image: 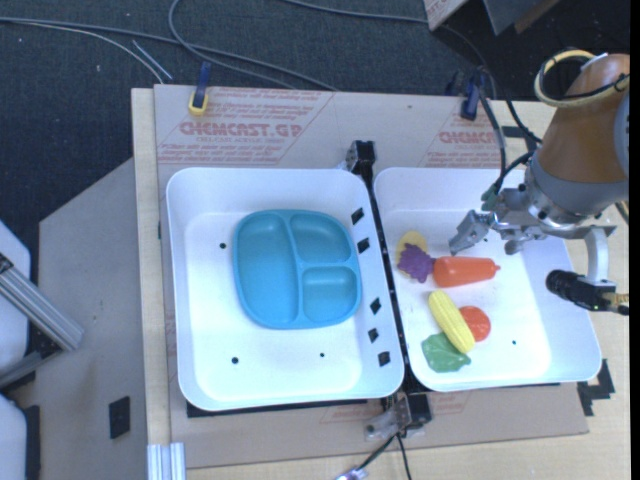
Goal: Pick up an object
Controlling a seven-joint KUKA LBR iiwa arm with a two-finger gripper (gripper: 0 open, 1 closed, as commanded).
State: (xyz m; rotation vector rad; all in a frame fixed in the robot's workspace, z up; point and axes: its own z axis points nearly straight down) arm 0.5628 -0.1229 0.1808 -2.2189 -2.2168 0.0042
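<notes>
Two white bins (190,298) on a cardboard-topped bench (250,118), dark carpet (80,78), gripper (490,233) spread, holding nothing.

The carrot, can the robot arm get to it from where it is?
Probably yes. The end effector hangs just above the carrot in the right bin, with nothing between them; the purple toy sits beside it.

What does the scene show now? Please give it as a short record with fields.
left bin: holds a blue divided plate
right bin: holds toy foods: orange carrot, purple piece, yellow corn, red piece, green piece
gripper: above the right bin, just up and right of the carrot
held: nothing seen between the fingers
</notes>
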